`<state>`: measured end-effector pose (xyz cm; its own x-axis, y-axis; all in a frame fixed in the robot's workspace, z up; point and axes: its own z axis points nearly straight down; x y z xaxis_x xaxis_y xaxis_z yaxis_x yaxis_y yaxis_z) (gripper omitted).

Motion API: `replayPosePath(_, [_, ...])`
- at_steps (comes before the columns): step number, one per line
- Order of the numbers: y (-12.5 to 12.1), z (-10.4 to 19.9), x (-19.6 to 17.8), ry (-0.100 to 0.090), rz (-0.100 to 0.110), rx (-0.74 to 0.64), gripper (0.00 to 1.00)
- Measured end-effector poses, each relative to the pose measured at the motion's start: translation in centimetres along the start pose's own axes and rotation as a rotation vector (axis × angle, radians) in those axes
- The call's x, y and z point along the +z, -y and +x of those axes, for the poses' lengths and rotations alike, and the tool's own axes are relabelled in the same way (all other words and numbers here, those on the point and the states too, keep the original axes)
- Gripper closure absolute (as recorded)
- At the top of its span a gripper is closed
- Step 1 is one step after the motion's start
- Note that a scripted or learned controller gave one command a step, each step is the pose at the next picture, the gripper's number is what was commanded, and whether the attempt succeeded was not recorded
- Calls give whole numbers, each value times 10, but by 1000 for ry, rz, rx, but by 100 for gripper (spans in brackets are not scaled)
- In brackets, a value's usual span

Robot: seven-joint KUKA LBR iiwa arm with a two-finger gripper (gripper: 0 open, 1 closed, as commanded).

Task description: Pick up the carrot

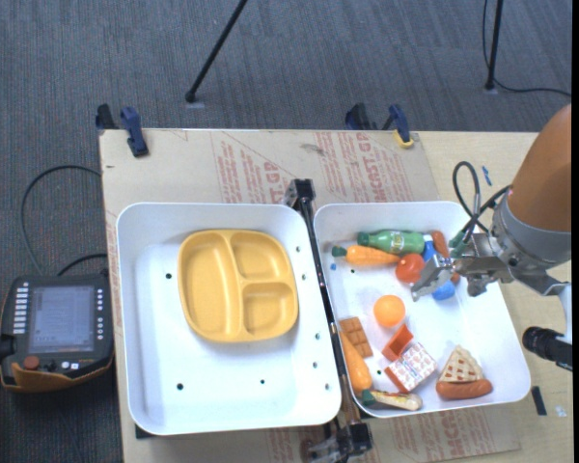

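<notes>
Camera view: small orange plastic toy carrot (pixel 372 256) lies near the right white bin's (pixel 517 355) far-left corner. Light, rigid, slick, probably; pinch its thick middle. Tool (pixel 436 280) hovers nearby, spread unclear.

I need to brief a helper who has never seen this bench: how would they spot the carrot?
Look in the right bin, along its far side. The carrot lies there just in front of the green bottle: a tapered orange stick with a green tip, unlike the round orange ball.
</notes>
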<state>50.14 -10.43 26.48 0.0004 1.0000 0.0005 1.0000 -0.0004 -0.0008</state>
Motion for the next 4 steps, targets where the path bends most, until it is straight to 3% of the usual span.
replayPosePath(1, [-56,30,78,-1,3,-92,0])
replayPosePath(2, [0,10,149,-1,3,141,0])
replayPosePath(3, [-32,-10,172,-1,2,371,0])
replayPosePath(4, [-32,-10,162,-3,5,374,100])
